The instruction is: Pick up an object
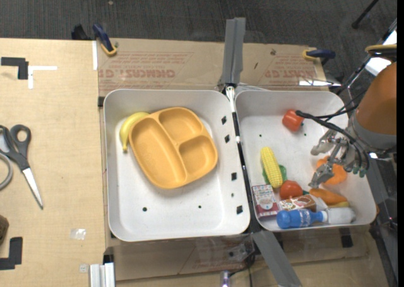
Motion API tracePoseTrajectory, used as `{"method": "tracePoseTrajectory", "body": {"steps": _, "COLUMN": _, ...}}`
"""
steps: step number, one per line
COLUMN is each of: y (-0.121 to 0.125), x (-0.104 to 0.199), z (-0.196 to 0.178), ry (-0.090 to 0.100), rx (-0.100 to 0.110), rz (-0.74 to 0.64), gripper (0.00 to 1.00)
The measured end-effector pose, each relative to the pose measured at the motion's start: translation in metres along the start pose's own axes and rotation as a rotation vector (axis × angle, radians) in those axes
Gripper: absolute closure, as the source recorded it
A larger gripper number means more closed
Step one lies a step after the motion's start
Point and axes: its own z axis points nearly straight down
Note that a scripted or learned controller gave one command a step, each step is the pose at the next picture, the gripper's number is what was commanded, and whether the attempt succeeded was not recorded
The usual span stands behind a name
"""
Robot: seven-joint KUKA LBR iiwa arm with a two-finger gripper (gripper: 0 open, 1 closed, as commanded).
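My pincer (329,161) hangs low at the right side of the right bin (252,106), its grey fingers splayed over an orange toy (338,174) that lies just under the tips. I judge the fingers spread, with nothing between them; the orange piece sits beneath, not pinched.

That orange toy is my likeliest target. It looks like hollow plastic: light, stiff, smooth enough to skid, so I would close across its narrow width near the middle.

Just left of it lie a red tomato-like toy (290,188) and a corn cob (271,166), with a blue-capped bottle (309,217) along the bin's lower wall and a small carton (264,200) beside it. A red-orange cup-like piece (292,120) sits alone toward the upper part.

Farther left, the other bin (126,216) holds a yellow divided plate (173,147) with a banana (129,128) tucked at its edge. Scissors (22,159) rest on the counter (50,216) at far left.
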Motion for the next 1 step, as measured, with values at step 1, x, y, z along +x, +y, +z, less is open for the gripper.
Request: {"method": "tracePoseTrajectory", "body": {"steps": 1, "y": -0.02, "x": 0.0292, "z": 0.0116, "ry": 0.01, "rx": -0.001, "rz": -0.001, "gripper": 0.0}}
